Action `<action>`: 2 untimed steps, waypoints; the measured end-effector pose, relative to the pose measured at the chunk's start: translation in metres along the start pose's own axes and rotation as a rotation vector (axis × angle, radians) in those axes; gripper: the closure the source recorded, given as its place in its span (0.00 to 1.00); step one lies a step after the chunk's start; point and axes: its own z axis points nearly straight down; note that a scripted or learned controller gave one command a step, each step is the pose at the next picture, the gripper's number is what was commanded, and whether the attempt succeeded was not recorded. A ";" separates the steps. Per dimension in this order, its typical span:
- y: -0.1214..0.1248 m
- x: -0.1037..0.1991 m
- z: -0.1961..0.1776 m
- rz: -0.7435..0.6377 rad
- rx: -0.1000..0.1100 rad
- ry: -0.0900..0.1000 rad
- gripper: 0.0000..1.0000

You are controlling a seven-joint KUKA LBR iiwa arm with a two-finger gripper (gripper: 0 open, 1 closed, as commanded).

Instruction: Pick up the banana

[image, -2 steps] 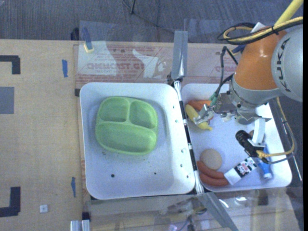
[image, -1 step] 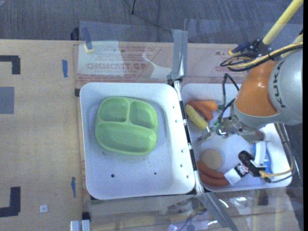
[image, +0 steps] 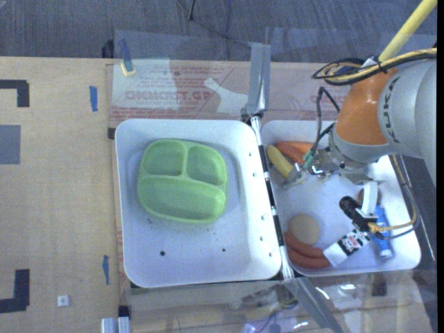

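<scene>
The banana [image: 279,160] is short and yellow and lies at the upper left of the right bin [image: 406,255], close to the wall between the bins. An orange carrot [image: 297,148] lies right behind it. My gripper [image: 302,173] hangs low just to the right of the banana, at its lower end, and partly covers the carrot's tip. Nothing shows between the jaws, and the wrist above hides how they stand.
A green divided plate [image: 182,180] sits in the left bin [image: 132,255]. The right bin's front holds a round brown cookie [image: 304,229], a reddish sausage [image: 305,254], a small white printed box [image: 350,243] and a blue-tipped pen [image: 382,245].
</scene>
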 end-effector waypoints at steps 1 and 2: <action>0.001 -0.001 -0.011 0.004 -0.003 0.001 1.00; 0.048 0.027 -0.099 0.119 0.002 -0.001 1.00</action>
